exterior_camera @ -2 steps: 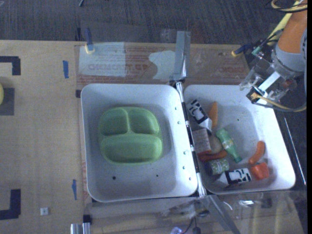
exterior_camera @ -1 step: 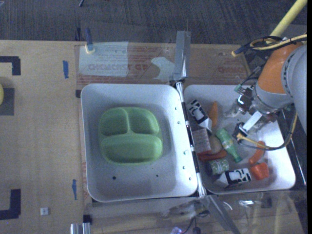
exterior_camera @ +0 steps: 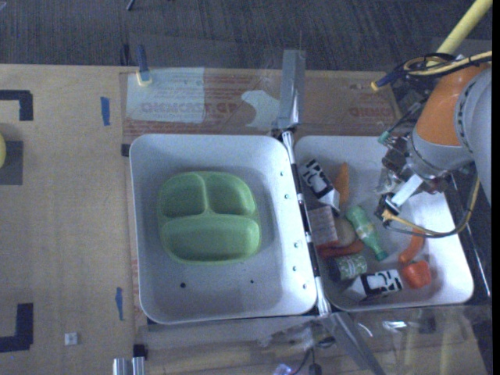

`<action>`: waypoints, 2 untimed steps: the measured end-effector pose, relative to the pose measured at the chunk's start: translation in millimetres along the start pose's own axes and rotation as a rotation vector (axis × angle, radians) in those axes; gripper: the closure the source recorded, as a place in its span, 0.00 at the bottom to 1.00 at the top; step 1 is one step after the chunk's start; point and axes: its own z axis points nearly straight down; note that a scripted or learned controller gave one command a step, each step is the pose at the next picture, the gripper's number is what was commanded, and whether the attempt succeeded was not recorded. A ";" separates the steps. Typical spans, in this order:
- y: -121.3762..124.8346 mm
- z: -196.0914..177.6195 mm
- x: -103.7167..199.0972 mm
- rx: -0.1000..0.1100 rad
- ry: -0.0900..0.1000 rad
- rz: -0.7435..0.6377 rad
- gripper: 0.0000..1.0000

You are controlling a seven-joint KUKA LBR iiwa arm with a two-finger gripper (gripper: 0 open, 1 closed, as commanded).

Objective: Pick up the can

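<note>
The can is small and dark green. It lies on its side near the front of the right bin, between a red strip and a black-and-white box. My gripper hangs over the bin's middle right, up and to the right of the can and well apart from it. A green bottle lies between the two. Nothing shows between the gripper's fingers.
The right bin also holds a black-and-white carton, an orange carrot, a brown packet, an orange pepper and a curved orange piece. A green divided tray sits in the left bin.
</note>
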 end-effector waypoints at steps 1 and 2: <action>14.8 -10.6 35.9 0.002 -0.003 0.506 1.00; 14.7 -10.6 36.0 0.003 -0.004 0.506 0.00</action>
